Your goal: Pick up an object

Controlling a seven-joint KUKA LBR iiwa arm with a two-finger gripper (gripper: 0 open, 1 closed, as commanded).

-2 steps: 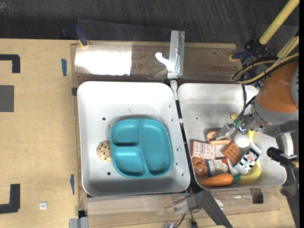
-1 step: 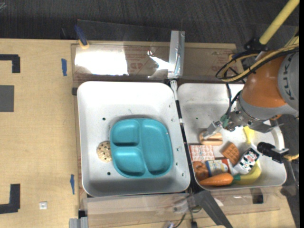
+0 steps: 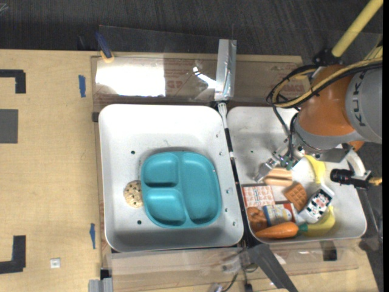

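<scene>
From above, the arm point(image 3: 334, 105) reaches into the right bin point(image 3: 249, 132) on the desk, its pincer point(image 3: 278, 162) low over the hot dog point(image 3: 278, 176); whether it is spread or pressed together I cannot tell. A waffle point(image 3: 296, 194), carrot point(image 3: 278, 230) and red-white packet point(image 3: 258, 194) crowd nearby. The left bin point(image 3: 115, 132) holds a teal tray point(image 3: 180, 188) with a cookie point(image 3: 132, 193) touching it.

- Hot dog point(image 3: 279, 176) lying flat, just below the gripper point(image 3: 275, 163).
- Waffle point(image 3: 296, 194), carrot point(image 3: 281, 230), snack packets point(image 3: 258, 195) clustered below that, in the right bin's point(image 3: 255, 132) lower half.
</scene>
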